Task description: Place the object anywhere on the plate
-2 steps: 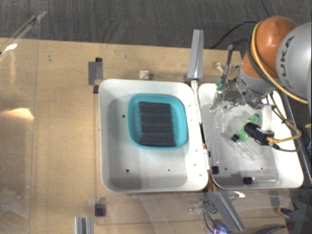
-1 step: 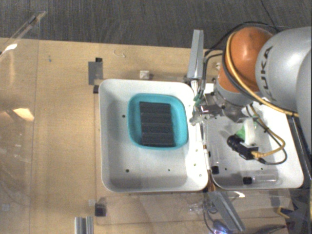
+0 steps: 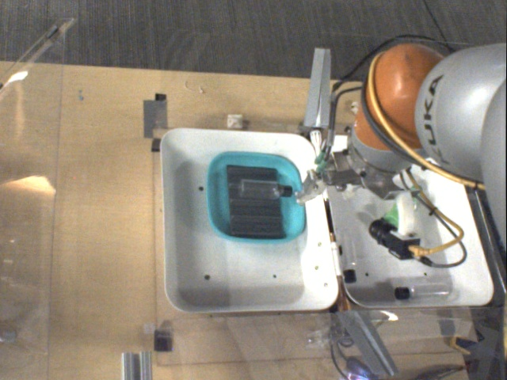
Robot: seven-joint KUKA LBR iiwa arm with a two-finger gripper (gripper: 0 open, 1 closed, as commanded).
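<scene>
Your gripper (image 3: 306,190) hangs low at the edge of the teal plate (image 3: 215,206) closest to the arm, right where the two bins meet. From this slanted view you cannot tell whether it is spread or closed, and nothing can be made out clamped in it, so don't log a hold. Just past the tool tip, further from the arm, the dark ridged block (image 3: 253,210) lies flat on the plate, well inside its rim; that looks like the task's thing, and by its position the placing looks done or nearly so. A pale, glassy smear crosses the block's top end close to the tool, too faint to name. To finish this step well, make sure the release is full, then lift straight up before any sideways travel, since the tool sits close to both the plate rim and the block and a slanted exit could drag either. Around the plate, the left bin (image 3: 184,279) shows bare white floor. Behind the tool, under the arm (image 3: 455,109), the right bin (image 3: 469,285) holds a small green piece (image 3: 391,211), well apart from the plate.
</scene>
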